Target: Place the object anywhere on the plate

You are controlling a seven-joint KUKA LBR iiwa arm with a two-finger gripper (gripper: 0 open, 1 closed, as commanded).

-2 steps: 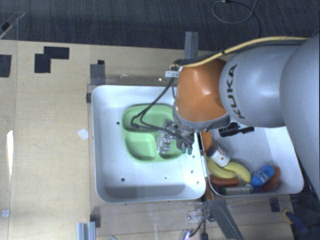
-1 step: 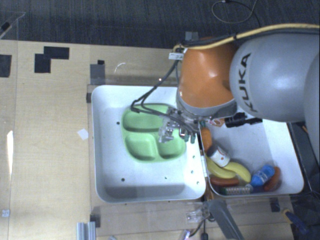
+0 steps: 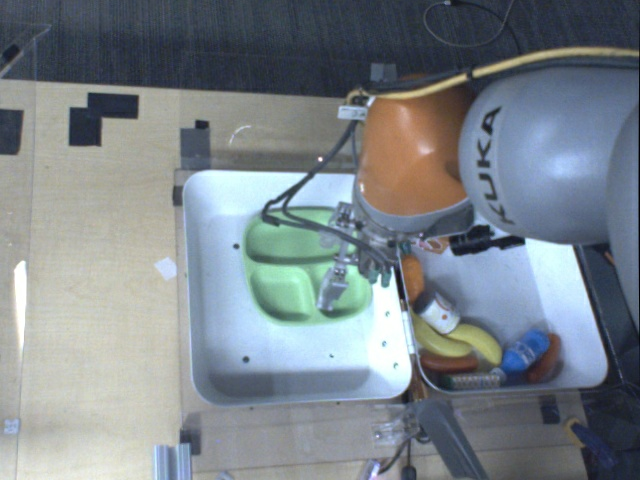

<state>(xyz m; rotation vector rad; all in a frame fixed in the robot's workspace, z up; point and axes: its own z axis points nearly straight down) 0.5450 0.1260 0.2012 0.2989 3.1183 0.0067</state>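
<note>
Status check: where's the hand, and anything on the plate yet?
Hand over the green plate in left bin. Grip state unclear. Banana and other items in right bin.

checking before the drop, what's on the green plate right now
The claw hangs over the green plate. The plate's left and lower compartments look bare. Its upper right part is covered by the arm, so nothing can be told there.
</note>
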